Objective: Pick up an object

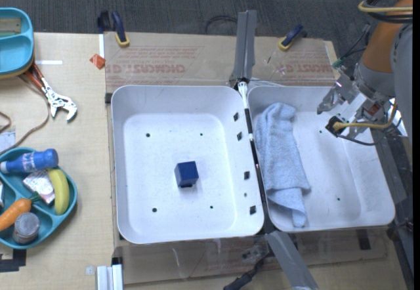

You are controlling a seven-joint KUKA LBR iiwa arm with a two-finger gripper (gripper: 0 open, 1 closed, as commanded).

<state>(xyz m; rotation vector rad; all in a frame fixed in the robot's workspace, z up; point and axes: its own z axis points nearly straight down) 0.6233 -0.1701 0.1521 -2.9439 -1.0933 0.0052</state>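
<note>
A small blue cube (186, 174) sits near the middle of the left bin (125, 151). A crumpled pale blue towel (281, 157) lies along the left side of the right bin (367, 203), running from its back to its front. My gripper (330, 110) hangs over the back right part of the right bin, to the right of the towel and apart from it. Nothing shows in its grasp.
A grey divider post (245, 46) stands between the bins at the back. Left of the bins lie a wrench (58, 103), a blue tray (13, 39), and a blue plate (65, 210) with a banana, a bottle and other items.
</note>
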